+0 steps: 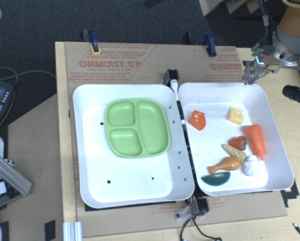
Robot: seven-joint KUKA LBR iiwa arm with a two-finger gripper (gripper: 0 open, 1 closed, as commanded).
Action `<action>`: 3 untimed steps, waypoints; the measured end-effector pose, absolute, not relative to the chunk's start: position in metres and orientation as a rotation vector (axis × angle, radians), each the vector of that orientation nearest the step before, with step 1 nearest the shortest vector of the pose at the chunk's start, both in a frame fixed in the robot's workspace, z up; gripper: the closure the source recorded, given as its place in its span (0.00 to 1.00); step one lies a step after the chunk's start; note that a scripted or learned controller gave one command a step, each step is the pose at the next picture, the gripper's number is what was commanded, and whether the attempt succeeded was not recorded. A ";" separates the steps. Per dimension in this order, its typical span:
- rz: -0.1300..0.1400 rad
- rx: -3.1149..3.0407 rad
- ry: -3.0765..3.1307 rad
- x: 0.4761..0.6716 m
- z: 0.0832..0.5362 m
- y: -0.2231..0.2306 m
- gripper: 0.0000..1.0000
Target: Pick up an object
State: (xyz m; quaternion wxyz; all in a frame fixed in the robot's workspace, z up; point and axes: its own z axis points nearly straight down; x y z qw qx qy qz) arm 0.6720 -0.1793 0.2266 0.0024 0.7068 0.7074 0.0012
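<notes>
The gripper (252, 76) hangs over the right bin's (277, 134) far rim, nothing in it — how far open, I cannot tell. Inside that bin, the orange carrot (256, 139) near the right wall looks light, stiff, smooth plastic — best pinched across its middle.

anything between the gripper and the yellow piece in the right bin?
Nothing visible. The gripper sits at the right bin's far right corner, above the rim. The yellow piece lies alone below it in open white floor; the orange carrot-like piece lies farther on.
</notes>
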 end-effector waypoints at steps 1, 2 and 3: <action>0.000 2.219 2.227 0.650 0.236 -0.137 1.00; -0.001 2.219 2.229 0.629 0.225 -0.087 1.00; -0.003 2.220 2.229 0.603 0.215 -0.039 1.00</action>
